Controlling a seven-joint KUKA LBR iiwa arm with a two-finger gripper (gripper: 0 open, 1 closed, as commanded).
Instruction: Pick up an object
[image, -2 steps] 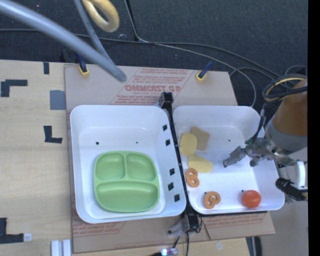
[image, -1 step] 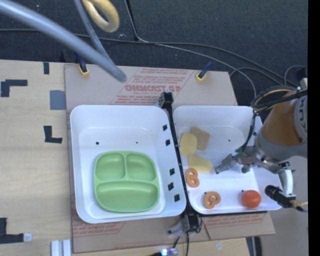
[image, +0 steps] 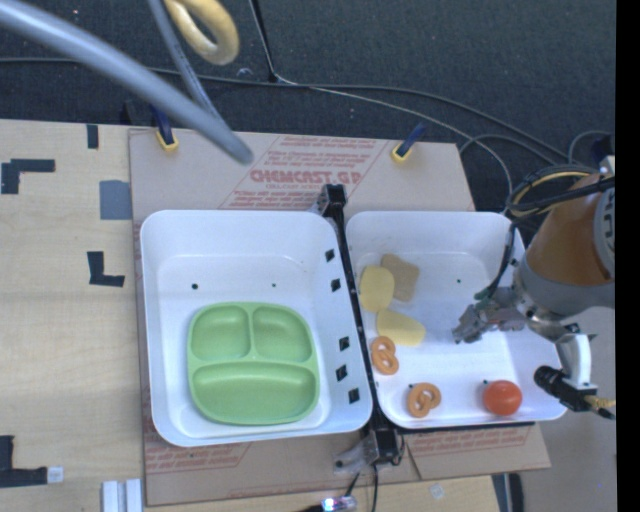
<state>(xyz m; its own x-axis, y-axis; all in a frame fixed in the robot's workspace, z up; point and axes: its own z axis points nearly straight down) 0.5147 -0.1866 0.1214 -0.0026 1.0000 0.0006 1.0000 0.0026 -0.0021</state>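
The hand (image: 478, 326) hovers low in the right bin (image: 440, 228), near its right wall; whether it is spread cannot be told. A tomato (image: 502, 397) lies by the bin's near-right corner, apart from it.

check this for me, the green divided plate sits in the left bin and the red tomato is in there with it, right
Not quite. The green divided plate does sit in the left bin, but the red tomato lies in the right bin, near its front right corner, close to the pretzels. The camera view shows this.
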